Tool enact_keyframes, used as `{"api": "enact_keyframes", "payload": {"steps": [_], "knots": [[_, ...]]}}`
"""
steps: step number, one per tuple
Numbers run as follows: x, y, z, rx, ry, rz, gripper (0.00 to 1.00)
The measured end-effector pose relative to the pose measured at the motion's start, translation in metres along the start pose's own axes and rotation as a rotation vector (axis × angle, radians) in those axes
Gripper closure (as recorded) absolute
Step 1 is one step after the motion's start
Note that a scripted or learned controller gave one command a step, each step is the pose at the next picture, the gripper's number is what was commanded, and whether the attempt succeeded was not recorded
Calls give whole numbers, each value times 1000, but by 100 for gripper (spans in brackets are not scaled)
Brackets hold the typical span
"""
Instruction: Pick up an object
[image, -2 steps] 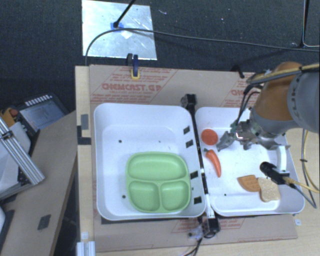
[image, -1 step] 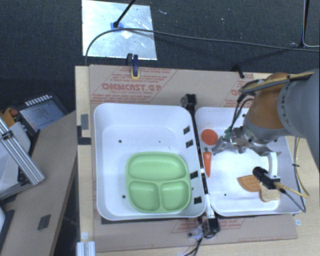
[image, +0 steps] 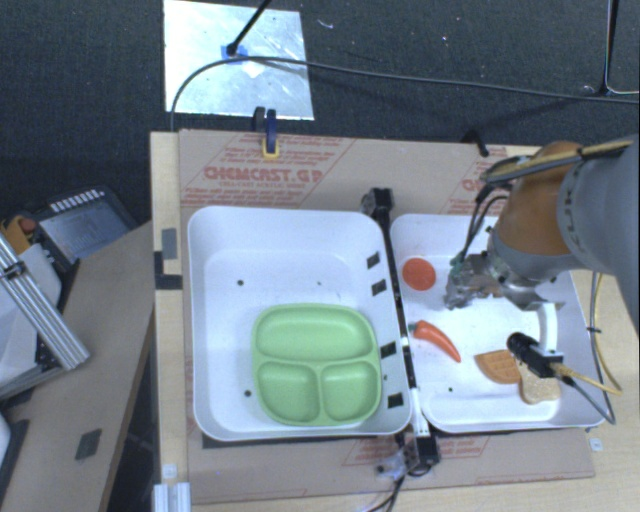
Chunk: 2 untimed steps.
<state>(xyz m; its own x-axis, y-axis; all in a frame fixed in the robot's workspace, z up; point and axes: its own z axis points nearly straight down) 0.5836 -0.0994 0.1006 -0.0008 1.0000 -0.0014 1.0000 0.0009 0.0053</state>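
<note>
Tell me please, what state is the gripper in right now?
Gripper: cannot be told from this view; it hangs over the right bin, beside the orange disc.

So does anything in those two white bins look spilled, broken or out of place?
Nothing stands out. The green divided plate lies flat in the left bin; the orange disc, red pepper and bread pieces lie loose in the right bin.

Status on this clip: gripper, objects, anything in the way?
Gripper low over right bin, nothing seen held. Orange disc just left of it; pepper and bread nearer the front. Green tray in left bin.
</note>
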Motion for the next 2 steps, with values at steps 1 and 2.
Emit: {"api": "enact_keyframes", "payload": {"steps": [1, 2], "knots": [[-6, 0, -45, 1, 1, 2, 100], [-4, -5, -105, 0, 1, -3, 100]]}}
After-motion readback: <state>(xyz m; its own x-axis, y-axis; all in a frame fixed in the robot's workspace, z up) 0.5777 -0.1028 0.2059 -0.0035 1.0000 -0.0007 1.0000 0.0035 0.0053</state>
